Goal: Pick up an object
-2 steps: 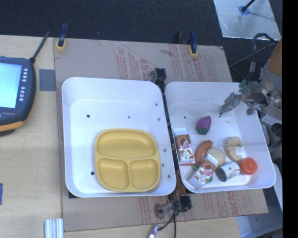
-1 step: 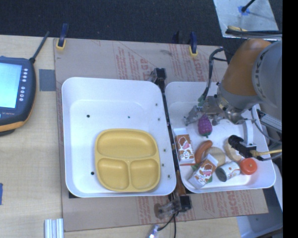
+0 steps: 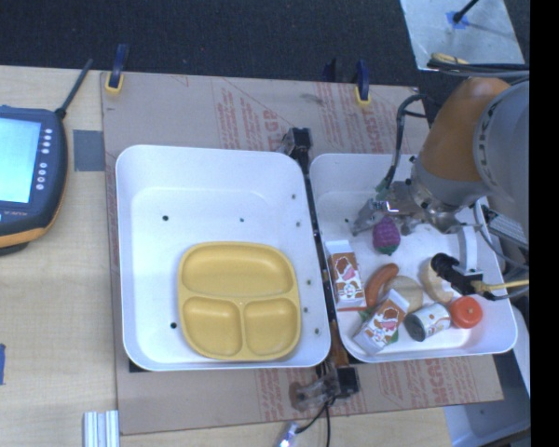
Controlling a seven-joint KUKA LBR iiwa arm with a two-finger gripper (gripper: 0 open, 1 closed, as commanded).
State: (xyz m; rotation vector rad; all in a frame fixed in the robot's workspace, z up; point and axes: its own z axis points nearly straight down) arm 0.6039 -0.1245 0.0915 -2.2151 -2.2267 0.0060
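Fingers of the gripper (image 3: 380, 214) look spread apart and hold nothing, with the purple grape cluster (image 3: 386, 236) just below their tips in the right bin (image 3: 328, 182). A good grasp probably means centring over it, descending straight, then closing, clear of the 1 sausage (image 3: 381, 280) farther off.

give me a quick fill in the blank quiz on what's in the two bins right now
1. The yellow divided tray lies in the ____ bin as the camera sees it.
2. The yellow tray has ____ compartments.
3. The gripper hangs just above a ____ fruit-like toy in the right bin.
4. The band above the arm's wrist is ____.

Missing words: left; three; purple; orange
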